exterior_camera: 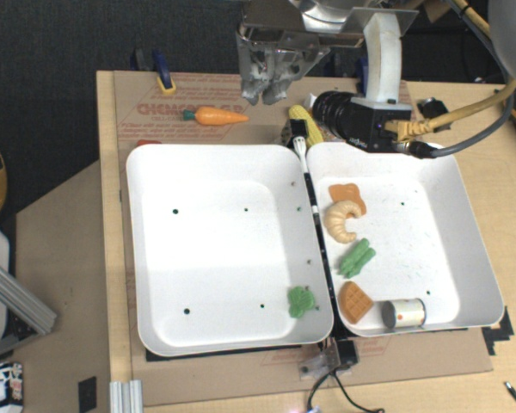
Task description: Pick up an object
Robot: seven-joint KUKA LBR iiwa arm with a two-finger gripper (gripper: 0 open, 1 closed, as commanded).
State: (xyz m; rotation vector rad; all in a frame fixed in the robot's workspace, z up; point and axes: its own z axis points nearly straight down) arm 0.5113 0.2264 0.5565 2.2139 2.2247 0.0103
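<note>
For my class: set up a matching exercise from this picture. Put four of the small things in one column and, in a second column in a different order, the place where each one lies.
Things
1. carrot
2. green broccoli piece
3. croissant
4. small can

Places
A. near corner of the right bin, lying on its side
B. on the cardboard behind the left bin
C. near right corner of the left bin
D. left part of the right bin, toward the back

Pairs: 1-B, 2-C, 3-D, 4-A
</note>
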